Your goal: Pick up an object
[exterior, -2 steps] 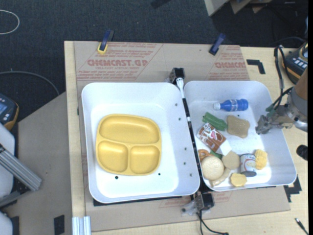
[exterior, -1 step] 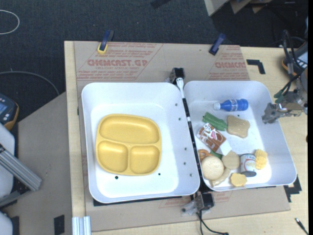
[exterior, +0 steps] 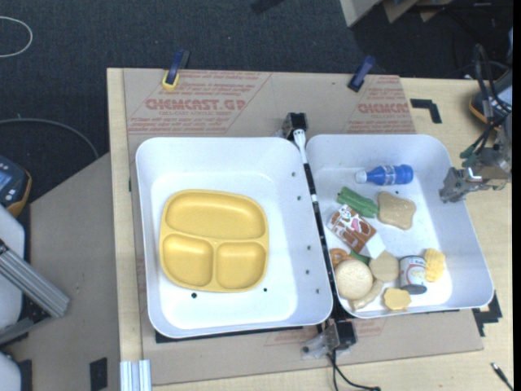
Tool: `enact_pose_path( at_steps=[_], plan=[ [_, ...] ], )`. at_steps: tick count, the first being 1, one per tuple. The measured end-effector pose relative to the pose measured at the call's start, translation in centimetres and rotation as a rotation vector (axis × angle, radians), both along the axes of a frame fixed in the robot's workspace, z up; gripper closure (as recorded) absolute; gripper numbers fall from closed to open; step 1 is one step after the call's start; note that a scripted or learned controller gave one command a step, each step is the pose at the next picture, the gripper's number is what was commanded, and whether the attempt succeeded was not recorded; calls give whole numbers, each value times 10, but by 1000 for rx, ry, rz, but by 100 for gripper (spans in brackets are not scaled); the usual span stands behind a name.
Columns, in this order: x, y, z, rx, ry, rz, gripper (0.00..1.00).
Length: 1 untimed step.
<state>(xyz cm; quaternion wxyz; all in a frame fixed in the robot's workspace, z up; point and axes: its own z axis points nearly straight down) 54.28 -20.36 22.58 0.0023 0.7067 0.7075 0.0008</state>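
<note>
Dark carpet all around, and on it the cardboard-topped bench [exterior: 244, 104], the sheet pinned down by clips at the back edge so it won't slide, I'd guess. Two shallow white bins sit side by side on it. The left white bin [exterior: 155, 169] holds just a yellow plastic three-compartment tray [exterior: 215, 239], probably the drop-off spot. The right white bin [exterior: 460, 243] has all the pickable stuff heaped toward its near half: a blue-and-white plastic bottle [exterior: 385, 174] lying on its side, a green bean-like piece [exterior: 356, 201], a tan bread-slice toy [exterior: 396, 211], a red-and-white snack packet [exterior: 351, 228], a cream round bun-shaped toy [exterior: 354, 278], a small tin can [exterior: 413, 271] and a yellow corn-like piece [exterior: 435, 262].

My two-finger gripper [exterior: 462, 182] hangs at the right bin's right rim, nothing between it that I can see; whether it's spread or pressed together I can't tell from here. The bottle looks the easiest target, lying apart from the heap.
</note>
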Motion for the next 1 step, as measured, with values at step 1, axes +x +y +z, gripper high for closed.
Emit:
enact_pose_path(
  at_steps=[1],
  plan=[
    [-17,54,4,5,7,4,100]
  ],
)
